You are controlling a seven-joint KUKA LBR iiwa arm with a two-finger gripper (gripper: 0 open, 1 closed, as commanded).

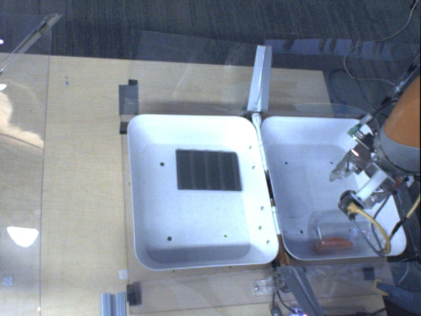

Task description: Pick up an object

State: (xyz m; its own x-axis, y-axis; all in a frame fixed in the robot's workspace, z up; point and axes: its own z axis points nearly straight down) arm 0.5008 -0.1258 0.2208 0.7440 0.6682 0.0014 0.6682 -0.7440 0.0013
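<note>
Orange object (333,245) lies in right bin (296,176); gripper (352,183) above it, jaw state indiscernible. Descend centred over object, fingers straddling its narrow width.

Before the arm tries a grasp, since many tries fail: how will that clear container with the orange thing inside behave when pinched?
The clear container looks thin and see-through, so it probably flexes and weighs little. Its glossy surface may slip between fingers. It lies near the right bin's front wall, so a push likely slides it against that wall. The end effector is above the bin.
</note>
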